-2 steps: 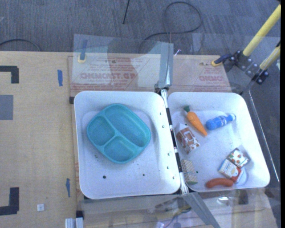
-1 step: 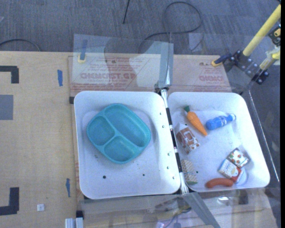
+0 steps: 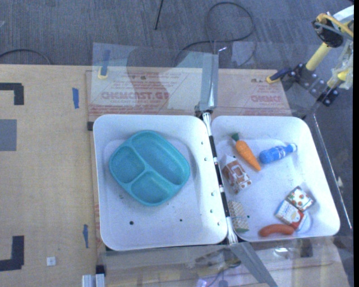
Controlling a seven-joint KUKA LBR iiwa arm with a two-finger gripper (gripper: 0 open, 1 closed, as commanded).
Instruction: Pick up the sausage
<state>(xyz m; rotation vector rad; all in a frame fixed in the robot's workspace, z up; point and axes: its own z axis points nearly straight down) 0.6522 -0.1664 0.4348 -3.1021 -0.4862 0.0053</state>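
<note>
Sausage [image 3: 277, 230] is lying at the near edge of the right bin [image 3: 320, 168], on the side the arm is reaching in from, so it is sitting on the gripper's home side of the bench. I am seeing nothing clamped on it, and I cannot tell whether the gripper is apart or together, so I am treating the pick as not yet begun: approach, descent, closing and lift are all remaining. The sausage is resting flat on the bin floor, its right end touching or tucked just under a small printed carton [image 3: 294, 205]. I am judging that this could be crowding a grasp at that end, and I am leaning toward the freer left end. Just beside it, against the divider, a checked packet [image 3: 239, 216] is lying. Moving farther back, I am seeing a brown carton [image 3: 236, 175], then a toy carrot [image 3: 246, 154] and a blue bottle [image 3: 276, 153] lying near each other, all well apart from the sausage. Across the divider, the left bin [image 3: 112, 224] is holding a teal sectioned plate [image 3: 148, 166], the spot farthest from the arm's side. Beyond both bins, clear plastic sheets [image 3: 168, 84] and dark cables [image 3: 227, 17] are lying on the far surface.
</note>
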